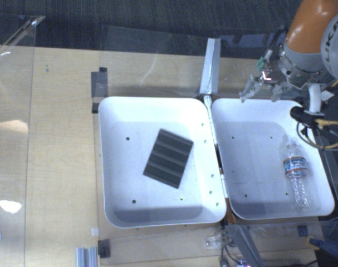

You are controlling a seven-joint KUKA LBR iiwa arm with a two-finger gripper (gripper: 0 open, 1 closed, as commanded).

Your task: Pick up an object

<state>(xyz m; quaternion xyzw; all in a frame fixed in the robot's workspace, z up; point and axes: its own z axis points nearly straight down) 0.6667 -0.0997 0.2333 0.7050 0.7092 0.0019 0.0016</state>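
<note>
The tool point(261, 88) hangs over the back rim of the right bin point(252, 204), fingers apart and holding nothing, probably waiting above its targets, the clear bottle point(296, 179) lying below it and the dark ribbed block point(169, 158) in the left bin point(118, 204)
</note>
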